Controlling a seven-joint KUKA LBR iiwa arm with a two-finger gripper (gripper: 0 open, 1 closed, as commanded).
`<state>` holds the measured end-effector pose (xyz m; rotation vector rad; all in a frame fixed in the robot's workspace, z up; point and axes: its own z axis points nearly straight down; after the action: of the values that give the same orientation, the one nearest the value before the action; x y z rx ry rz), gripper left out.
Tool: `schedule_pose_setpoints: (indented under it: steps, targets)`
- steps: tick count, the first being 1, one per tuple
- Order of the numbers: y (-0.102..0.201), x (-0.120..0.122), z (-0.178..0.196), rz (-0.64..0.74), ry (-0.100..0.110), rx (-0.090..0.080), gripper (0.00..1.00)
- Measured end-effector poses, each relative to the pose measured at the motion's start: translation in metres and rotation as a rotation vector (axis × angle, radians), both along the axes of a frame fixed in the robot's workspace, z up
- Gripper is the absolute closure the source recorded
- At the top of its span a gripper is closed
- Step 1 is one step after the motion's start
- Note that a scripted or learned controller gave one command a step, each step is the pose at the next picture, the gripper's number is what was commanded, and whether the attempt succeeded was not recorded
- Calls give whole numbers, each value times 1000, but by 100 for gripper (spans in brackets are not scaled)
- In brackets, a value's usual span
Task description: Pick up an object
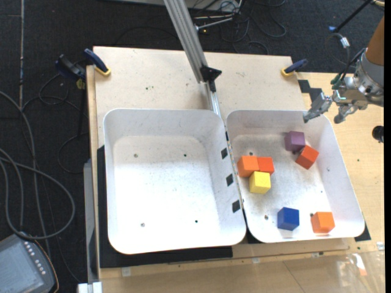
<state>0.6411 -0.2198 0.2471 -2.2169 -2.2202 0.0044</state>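
Grey-armed and orange-banded, reaching in from 3 o'clock and hanging the tool (327, 110) above the 1 o'clock corner of the right bin (333, 191). Spreading the two fingers (314, 112) apart, clamping on nothing, touching none of the blocks.

Looking down into that bin and finding a purple block (295, 140) nearest the tool, at about 7 o'clock from it. Finding a red-orange block (307, 156) just beside the purple one at its 4 o'clock, turned corner-on; not telling whether the two are touching. Spotting, toward 9 o'clock of the bin by the shared wall, a pair of orange blocks (256, 165) pressing side by side, and a yellow block (260, 181) tucking up against them at their 6 o'clock. Noting a blue block (288, 218) down at 6 o'clock of the bin and a lone orange block (322, 222) near the 5 o'clock corner, lying apart from the blue one.

Seeing the left bin (113, 127) lying edge to edge with the right one, at 9 o'clock from it, both resting on the pale desk (159, 78). Picking out a slanted metal pole (183, 29) running from 12 o'clock down to the seam between the bins, a near-corner clamp (98, 63) gripping the desk at 10 o'clock, a far-corner clamp (294, 67) gripping it at 1 o'clock, and dark cables (36, 163) trailing over the floor at 9 o'clock.
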Motion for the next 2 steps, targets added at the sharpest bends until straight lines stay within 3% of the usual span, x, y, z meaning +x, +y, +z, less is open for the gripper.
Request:
schedule_pose_setpoints:
  steps: [1,2]
  targets:
    - [0,1,3,2,-5,-2,0]
    - [4,3,-40,2,-1,-1,0]
